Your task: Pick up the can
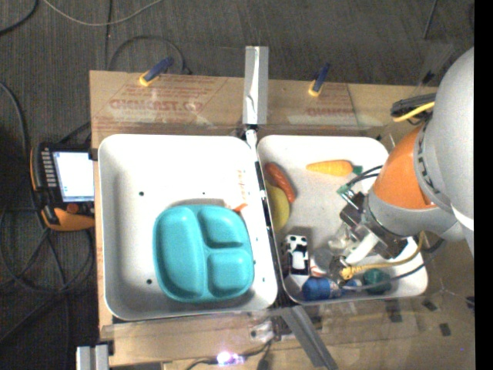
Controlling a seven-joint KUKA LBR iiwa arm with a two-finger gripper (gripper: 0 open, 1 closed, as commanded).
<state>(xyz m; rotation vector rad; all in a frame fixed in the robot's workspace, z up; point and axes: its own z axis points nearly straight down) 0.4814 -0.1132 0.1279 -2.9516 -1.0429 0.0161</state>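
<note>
Two shallow white plastic bins point(123, 206) sit on my brown cardboard-topped bench point(177, 102), dark carpet point(77, 21) around; my gripper's point(345, 254) grip state: cannot tell.

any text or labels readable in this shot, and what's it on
Red print on the left cardboard sheet: large letters, too blurred and faded to read for sure.
Red print on the right cardboard sheet: too faint to read.
Screen of the handheld pendant left of the bins: lit, but washed out, nothing legible.
Small orange marks on the left bin near its right rim: too small to read.
Nothing else shows legible text.
</note>
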